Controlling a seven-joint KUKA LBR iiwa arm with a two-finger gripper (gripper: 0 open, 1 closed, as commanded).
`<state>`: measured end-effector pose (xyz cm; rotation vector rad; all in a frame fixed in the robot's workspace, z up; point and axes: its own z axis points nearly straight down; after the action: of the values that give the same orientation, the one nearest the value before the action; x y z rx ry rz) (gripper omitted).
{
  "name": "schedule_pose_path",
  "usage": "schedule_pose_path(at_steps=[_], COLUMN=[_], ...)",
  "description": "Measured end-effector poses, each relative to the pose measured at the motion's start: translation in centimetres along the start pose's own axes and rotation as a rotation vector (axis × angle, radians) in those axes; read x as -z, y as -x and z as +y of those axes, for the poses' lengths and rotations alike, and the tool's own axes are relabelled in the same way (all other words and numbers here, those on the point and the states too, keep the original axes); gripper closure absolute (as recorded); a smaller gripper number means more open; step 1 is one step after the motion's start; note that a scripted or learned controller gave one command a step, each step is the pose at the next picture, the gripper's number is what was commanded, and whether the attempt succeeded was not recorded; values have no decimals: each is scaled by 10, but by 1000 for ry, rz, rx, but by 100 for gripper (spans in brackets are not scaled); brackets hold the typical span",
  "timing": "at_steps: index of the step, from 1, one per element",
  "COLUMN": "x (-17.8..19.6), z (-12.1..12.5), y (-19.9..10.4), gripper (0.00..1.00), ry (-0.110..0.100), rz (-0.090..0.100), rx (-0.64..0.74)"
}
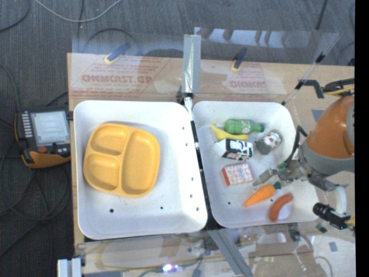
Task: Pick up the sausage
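Two shallow white bins sit side by side on the bench in the camera view. Left bin (pixel 86 212) holds a yellow divided tray (pixel 122 158). Right bin (pixel 288 117) holds a green bottle (pixel 242 126), a banana (pixel 226 134) just below it, a small black-and-white carton (pixel 238 149), a grey can (pixel 268 141), a red-and-white box (pixel 237 174), a carrot (pixel 260 194) and the sausage (pixel 280 206). The sausage lies near the bin's front right corner, just right of the carrot, free on the bin floor. The arm (pixel 331 140) reaches in from the right, its gripper (pixel 277 175) low over the carrot's leafy end, just above the sausage; how far apart it stands I cannot tell, and nothing is seen held in it.
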<state>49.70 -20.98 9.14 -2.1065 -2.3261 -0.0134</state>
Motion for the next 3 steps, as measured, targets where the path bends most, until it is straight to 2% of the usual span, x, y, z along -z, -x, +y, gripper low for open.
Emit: schedule_pose_path(at_steps=[1,2,3], x=[0,35,1], z=[-5,-14,-5], y=[3,11,4], gripper=[0,0,0], ry=[8,-5,10], rz=[2,-7,-1], rx=[65,44,112])
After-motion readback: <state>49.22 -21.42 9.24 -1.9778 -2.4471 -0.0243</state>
